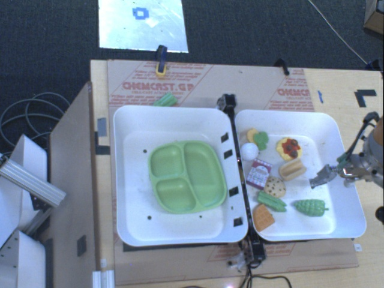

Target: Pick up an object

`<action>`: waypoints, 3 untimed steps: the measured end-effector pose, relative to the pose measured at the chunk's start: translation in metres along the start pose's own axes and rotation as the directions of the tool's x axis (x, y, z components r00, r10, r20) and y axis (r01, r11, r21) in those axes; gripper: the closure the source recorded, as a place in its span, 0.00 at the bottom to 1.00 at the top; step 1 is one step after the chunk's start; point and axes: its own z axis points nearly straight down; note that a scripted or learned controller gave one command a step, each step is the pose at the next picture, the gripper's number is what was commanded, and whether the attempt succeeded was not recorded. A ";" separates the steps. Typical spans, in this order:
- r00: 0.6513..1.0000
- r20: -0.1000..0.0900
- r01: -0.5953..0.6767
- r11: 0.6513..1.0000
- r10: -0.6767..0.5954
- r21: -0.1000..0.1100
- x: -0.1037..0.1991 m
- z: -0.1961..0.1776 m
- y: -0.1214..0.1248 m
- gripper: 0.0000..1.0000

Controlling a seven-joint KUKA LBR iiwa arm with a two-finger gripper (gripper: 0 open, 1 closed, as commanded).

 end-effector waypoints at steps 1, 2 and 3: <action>1.000 -0.001 0.004 1.000 -0.004 -0.002 -0.001 0.050 0.001 0.00; 1.000 -0.002 0.010 1.000 -0.010 -0.004 0.023 0.115 0.037 0.00; 1.000 0.001 0.010 1.000 -0.010 -0.010 0.037 0.111 0.079 0.00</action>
